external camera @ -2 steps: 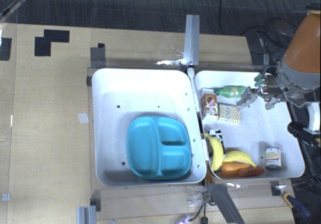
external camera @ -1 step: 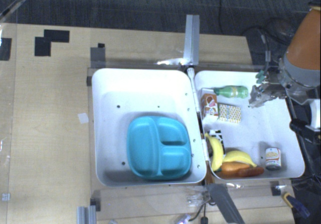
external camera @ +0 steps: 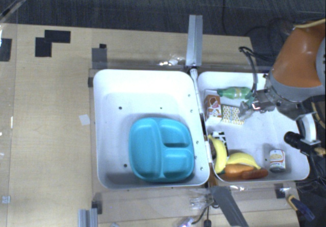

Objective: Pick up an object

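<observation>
1. The arm (external camera: 300,68) comes in from the right, its orange band sitting over the far right corner of the right bin (external camera: 298,174).
2. The gripper (external camera: 254,103) hangs above the far middle of that bin; whether it is open, closed or clamped on anything cannot be told from this angle.
3. Just to its left lies a clear green bottle (external camera: 233,92) on its side, close to the far wall.
4. Near the bottle, toward the divider, sit a small brown packet (external camera: 213,107) and a patterned card (external camera: 232,114), just beside each other.
5. In the near left corner of the right bin lie yellow bananas (external camera: 229,159), with an orange-red carrot-like piece (external camera: 244,172) touching them along the near wall.
6. A small tin can (external camera: 276,160) stands to the near right, apart from the fruit.
7. The left bin (external camera: 112,93) holds a blue divided tray (external camera: 162,148) in its near half.
</observation>
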Action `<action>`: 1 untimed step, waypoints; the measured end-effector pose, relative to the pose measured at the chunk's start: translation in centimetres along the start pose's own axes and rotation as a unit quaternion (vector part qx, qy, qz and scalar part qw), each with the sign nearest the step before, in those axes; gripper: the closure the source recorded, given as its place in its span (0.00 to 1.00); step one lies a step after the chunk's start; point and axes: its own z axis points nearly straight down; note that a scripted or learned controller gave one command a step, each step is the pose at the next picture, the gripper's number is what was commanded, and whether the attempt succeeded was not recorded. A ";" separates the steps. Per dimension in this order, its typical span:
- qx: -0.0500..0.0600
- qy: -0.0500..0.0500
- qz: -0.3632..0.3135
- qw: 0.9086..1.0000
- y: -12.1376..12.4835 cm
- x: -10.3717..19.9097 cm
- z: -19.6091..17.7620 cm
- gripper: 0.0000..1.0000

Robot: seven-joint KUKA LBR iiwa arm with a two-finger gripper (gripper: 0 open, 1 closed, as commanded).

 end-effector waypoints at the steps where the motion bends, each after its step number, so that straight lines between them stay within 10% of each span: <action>1: -0.001 0.000 -0.023 1.000 -1.9 -3.7 0.7 1.00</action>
